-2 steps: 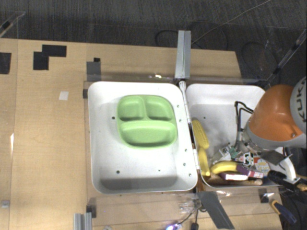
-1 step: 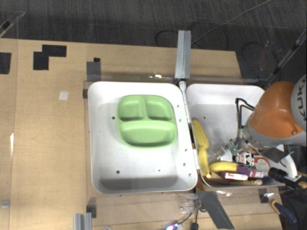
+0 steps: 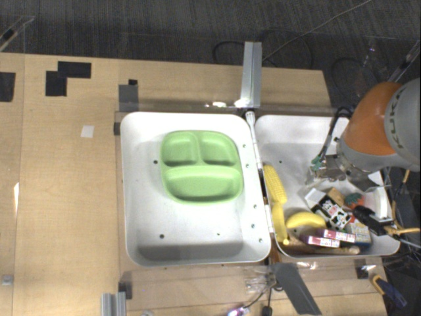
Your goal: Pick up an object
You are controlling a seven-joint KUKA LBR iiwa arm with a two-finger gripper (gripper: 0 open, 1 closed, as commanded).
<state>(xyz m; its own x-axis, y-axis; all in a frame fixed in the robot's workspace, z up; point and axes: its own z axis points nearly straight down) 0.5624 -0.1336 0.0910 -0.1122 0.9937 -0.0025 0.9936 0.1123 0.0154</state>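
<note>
My gripper [image 3: 327,171] hangs low inside the right bin [image 3: 289,137], below the orange band of the arm [image 3: 368,127], just above a pile of small objects. In that pile lie a black-and-white patterned piece [image 3: 334,212], a pink box [image 3: 331,241] and a white card [image 3: 314,194]. A yellow corn cob [image 3: 274,183] lies along the bin's left wall. Below it rests a yellow banana [image 3: 304,221]. The wrist hides whatever sits directly under the gripper.
In the left bin [image 3: 141,229] a green divided plate [image 3: 200,165] lies near the middle. A metal post [image 3: 251,74] stands behind the wall between the bins. Cables run across the dark floor at the back and right.
</note>
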